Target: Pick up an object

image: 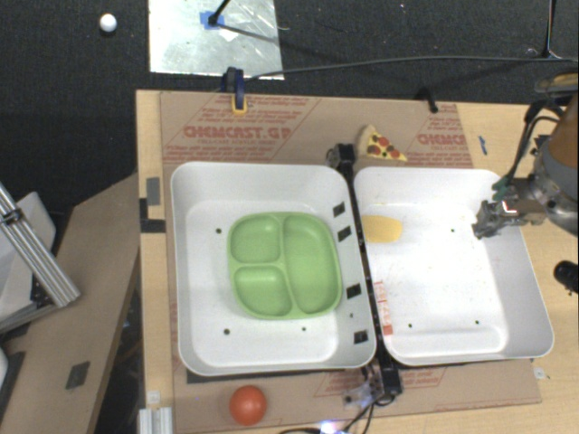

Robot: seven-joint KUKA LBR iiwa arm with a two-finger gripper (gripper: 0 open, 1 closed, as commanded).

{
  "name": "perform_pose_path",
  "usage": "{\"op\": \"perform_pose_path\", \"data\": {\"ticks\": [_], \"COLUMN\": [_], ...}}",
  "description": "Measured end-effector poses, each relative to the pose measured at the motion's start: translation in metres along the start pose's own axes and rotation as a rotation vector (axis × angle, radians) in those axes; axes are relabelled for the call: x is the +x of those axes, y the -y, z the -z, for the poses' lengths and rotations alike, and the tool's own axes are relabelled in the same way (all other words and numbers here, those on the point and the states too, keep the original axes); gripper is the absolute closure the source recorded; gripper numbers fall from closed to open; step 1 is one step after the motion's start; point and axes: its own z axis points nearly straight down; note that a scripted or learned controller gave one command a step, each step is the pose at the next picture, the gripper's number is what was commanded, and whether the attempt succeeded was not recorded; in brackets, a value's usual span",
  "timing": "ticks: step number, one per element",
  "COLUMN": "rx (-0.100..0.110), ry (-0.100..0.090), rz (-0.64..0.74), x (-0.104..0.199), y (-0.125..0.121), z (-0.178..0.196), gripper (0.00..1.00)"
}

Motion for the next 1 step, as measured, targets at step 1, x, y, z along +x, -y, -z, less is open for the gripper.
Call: {"op": "perform_pose_path", "data": {"ticks": [1], "rx": [0.002], "ry": [0.000], "rz": [0.000], "x": [-0.0001], "y": [-0.0014], "z": [0.0190], "gripper": [1.00]}}
